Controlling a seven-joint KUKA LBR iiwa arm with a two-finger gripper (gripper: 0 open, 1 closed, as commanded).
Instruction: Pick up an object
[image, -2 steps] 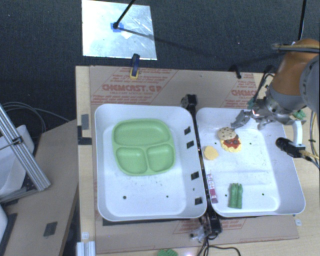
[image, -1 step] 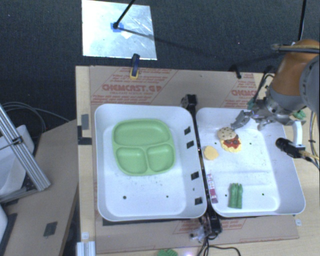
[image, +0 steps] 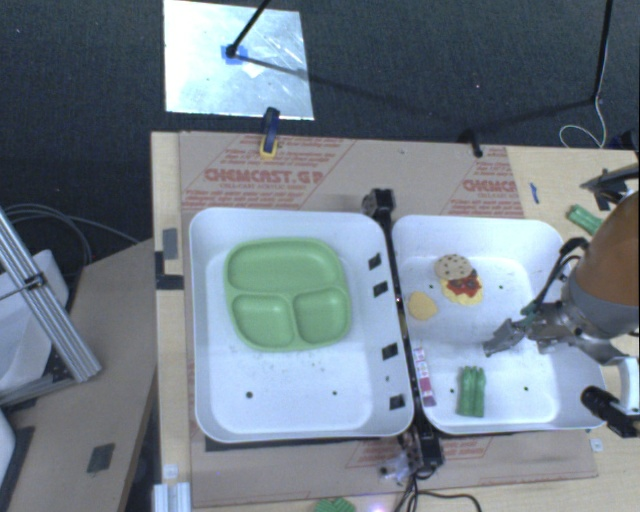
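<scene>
While gripper (image: 497, 343) hovers low in right bin (image: 545, 240), nothing seen between fingers; whether fingers apart or together, cannot tell — too small, dark.

Landmark: green toy (image: 470, 391), upright bundle near right bin's front wall.
- Gripper: just above-right of green toy, apart from it.
- Yellow piece (image: 423, 306): farther back-left of green toy.
- Burger toy (image: 456, 277): behind yellow piece, well apart from green toy.
- Green divided plate (image: 288, 293): far left, in left bin (image: 215, 380).

Judgement: green toy nearest candidate. Centre over it, align fingers across narrow width, descend straight, keep clear of front wall.
</scene>
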